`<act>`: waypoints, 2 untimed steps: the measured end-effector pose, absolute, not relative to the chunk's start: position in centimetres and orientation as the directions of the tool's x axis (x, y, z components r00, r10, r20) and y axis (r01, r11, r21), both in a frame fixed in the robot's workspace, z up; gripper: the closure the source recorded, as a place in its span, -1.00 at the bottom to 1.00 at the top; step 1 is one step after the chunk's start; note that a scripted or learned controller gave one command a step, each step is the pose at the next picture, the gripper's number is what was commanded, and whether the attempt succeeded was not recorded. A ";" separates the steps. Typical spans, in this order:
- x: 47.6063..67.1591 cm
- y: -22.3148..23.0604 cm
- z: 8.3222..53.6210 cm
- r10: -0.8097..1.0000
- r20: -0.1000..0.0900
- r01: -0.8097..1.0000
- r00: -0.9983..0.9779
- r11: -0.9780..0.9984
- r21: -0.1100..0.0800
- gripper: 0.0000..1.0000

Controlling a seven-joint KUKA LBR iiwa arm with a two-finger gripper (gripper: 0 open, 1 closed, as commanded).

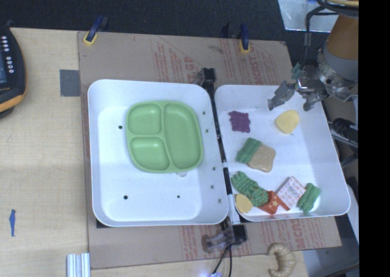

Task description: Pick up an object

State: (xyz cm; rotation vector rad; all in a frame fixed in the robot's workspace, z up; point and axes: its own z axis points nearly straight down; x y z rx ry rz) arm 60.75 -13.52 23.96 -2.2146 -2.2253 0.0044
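We're looking down on the two white bins now. Gripper (295, 101) hangs over the top-right part of the right bin (323, 166), fingers spread apart w/ nothing between them. Just below and between those fingertips sits a pale yellow lemon-like piece (287, 121), resting on the bin floor, not gripped. Left of it, near the bin's inner wall, we've got a purple grape cluster (239, 121). Mid-bin: a tan bread-like slice (262, 158) touching a small green veg piece (247, 150) on its left.

Down at the front edge it's crowded: a knobbly green piece (249, 187), a yellow round bit (243, 203) beside it, something red-orange (270, 204), a pink-white packet (291, 191), and another green piece (309, 197) at the far right corner, all close together, some touching.

Left bin (106, 202) holds a green divided plate (165, 136), three compartments, sitting toward the back-centre. Arm's orange band (343, 36) shows at the upper right. On the bench, in front of the bins, a tan curled thing (282, 259); can't tell what it is.
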 end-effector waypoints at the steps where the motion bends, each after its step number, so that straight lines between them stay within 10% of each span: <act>1: 52.0 -11.4 12.4 1.000 0.005 1.000 -0.004 0.004 -0.021 -1.00; 2: 61.0 -15.5 9.1 1.000 -0.002 1.000 -0.006 0.006 0.002 -1.00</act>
